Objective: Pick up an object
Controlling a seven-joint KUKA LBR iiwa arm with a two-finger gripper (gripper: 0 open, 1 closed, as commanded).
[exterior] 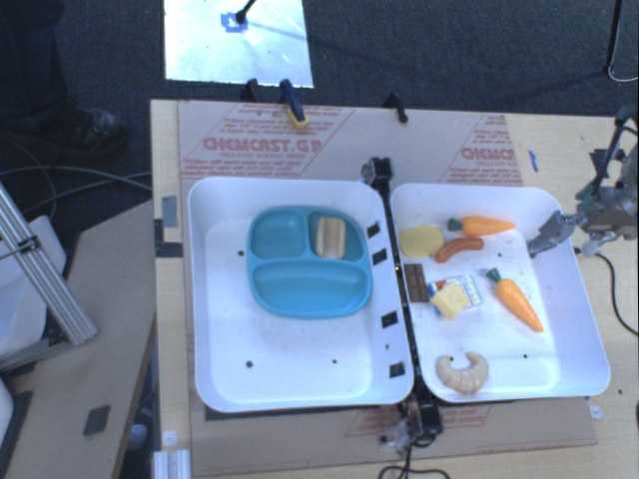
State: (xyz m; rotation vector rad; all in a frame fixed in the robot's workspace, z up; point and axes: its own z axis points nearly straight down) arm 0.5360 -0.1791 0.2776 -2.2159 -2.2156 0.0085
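My gripper (pixel 550 236) hangs over the right rim of the right bin (pixel 574 362), reaching in from the right, with nothing seen held in it. In that bin lie an orange carrot (pixel 485 226) at the back and a brown sausage (pixel 458 249) in front of it. A pale yellow round slice (pixel 420 239) lies to their left. A dark chocolate bar (pixel 416 282), a yellow cheese block (pixel 452 297), a second carrot (pixel 517 300) and a tan croissant (pixel 463 371) lie nearer the front. The carrot at the back is closest to the gripper.
The left bin (pixel 225 367) holds a blue divided plate (pixel 300 287) with a tan bread slice (pixel 330 237) in its back right compartment. A black divider strip (pixel 391 267) runs between the bins. Cardboard (pixel 260 143) lies under both.
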